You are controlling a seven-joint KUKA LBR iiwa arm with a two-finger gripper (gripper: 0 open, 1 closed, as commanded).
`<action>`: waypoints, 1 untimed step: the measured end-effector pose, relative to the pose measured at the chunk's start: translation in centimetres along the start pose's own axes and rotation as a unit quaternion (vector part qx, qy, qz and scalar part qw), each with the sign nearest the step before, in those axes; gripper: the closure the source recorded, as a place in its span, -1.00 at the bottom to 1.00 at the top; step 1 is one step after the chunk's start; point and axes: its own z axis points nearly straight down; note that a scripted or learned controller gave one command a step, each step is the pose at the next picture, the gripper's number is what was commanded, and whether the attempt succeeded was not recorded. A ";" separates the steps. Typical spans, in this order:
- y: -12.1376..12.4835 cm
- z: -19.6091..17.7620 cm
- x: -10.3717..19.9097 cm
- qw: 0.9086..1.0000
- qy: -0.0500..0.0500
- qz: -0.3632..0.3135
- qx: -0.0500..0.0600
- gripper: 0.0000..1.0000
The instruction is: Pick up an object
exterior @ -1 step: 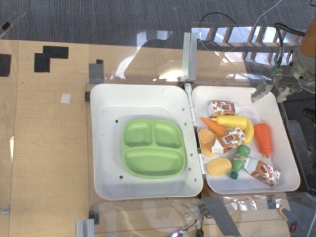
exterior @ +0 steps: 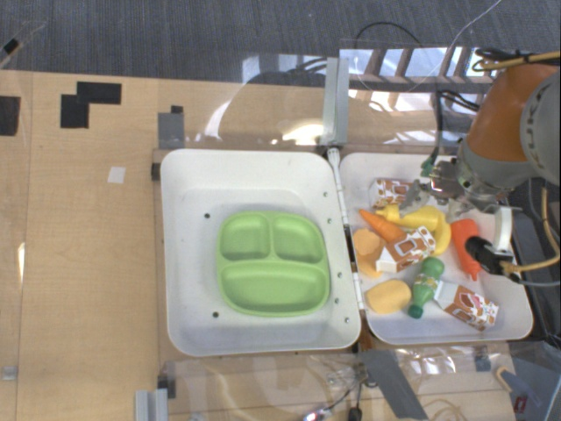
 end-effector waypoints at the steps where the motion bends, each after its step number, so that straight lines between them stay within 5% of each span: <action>1: -1.6 4.8 -0.1 0.995 0.001 -0.101 -0.023 -1.00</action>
